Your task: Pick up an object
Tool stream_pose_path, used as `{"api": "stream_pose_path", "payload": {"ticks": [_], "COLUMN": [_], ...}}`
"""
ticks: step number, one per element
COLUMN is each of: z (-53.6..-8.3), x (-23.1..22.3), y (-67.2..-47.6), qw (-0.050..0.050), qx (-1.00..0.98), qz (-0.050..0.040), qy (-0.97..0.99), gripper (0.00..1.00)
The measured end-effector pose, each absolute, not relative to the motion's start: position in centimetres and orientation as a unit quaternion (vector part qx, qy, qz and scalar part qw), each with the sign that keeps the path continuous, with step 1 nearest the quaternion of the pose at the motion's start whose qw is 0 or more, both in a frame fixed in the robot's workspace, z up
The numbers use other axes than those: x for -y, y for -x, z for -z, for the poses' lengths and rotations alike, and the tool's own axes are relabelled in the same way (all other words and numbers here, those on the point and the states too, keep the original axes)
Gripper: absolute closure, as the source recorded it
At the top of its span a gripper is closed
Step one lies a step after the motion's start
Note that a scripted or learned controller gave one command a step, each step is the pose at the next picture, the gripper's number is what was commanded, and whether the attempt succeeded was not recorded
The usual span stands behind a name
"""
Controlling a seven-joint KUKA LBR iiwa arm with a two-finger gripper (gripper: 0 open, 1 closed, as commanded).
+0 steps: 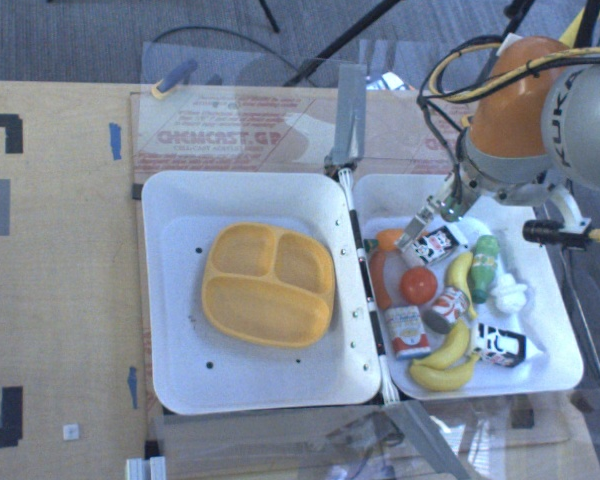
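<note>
Currently your tool point(418, 230) hangs over the cluttered right bin point(563, 313), probably targeting the tomato point(418, 285); finger state cannot be told.

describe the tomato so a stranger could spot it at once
Look in the right-hand white bin, crowded with toy food. Near its middle, left of the bananas, sits the tomato: the one small, round, red thing among them.

Yellow divided plate point(268, 283) in left bin point(170, 298)
</note>
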State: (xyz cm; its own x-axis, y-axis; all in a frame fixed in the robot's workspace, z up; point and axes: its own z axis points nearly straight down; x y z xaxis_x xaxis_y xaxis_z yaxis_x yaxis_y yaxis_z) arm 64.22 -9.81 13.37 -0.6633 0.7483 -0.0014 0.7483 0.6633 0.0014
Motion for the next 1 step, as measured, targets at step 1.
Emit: {"api": "stream_pose_path", "payload": {"ticks": [1], "z": [-9.33], "x": [10.90], "y": [-59.26], "qw": [0.011], "qx": [-0.922], "qz": [-0.0037], "qy": [-0.387], "gripper": [0.00]}}
